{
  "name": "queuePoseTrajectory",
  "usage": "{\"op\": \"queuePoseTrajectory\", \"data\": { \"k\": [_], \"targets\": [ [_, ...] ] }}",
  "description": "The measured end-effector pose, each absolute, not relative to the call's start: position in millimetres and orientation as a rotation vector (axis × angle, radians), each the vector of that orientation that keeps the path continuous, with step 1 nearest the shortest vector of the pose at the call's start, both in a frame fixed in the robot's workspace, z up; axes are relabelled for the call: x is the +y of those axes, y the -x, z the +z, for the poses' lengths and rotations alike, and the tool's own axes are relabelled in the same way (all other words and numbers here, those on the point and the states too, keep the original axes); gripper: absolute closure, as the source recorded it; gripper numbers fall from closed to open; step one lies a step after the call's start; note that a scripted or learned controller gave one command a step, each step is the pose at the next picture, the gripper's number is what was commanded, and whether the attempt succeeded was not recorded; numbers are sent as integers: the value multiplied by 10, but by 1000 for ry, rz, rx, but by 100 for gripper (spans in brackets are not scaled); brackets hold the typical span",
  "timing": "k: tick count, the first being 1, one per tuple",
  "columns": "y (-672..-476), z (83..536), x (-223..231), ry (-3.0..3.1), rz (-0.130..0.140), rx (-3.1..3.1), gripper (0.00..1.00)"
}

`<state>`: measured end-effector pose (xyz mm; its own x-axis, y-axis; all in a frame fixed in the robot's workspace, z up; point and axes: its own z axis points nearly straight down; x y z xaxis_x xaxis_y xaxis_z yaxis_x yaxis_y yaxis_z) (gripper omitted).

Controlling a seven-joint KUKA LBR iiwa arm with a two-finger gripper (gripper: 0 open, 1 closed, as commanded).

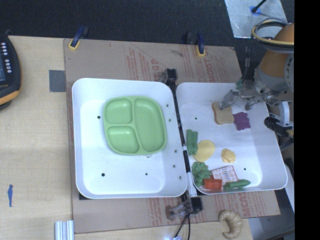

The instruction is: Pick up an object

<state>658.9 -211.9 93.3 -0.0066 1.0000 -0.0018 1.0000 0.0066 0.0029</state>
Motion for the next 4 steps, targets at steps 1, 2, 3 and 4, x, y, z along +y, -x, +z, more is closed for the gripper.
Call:
{"op": "queuePoseTrajectory", "data": {
  "k": [1, 2, 3, 4],
  "targets": [
    [-6111, 942, -2117, -2218, -2, 2226, 0],
    [-5684, 945, -2121, -2217, -1, 2224, 0],
    [-5709, 1065, -2127, -2212, 2, 2226, 100],
    [-5705, 1057, -2127, -2211, 0, 2227, 0]
  ]
}}
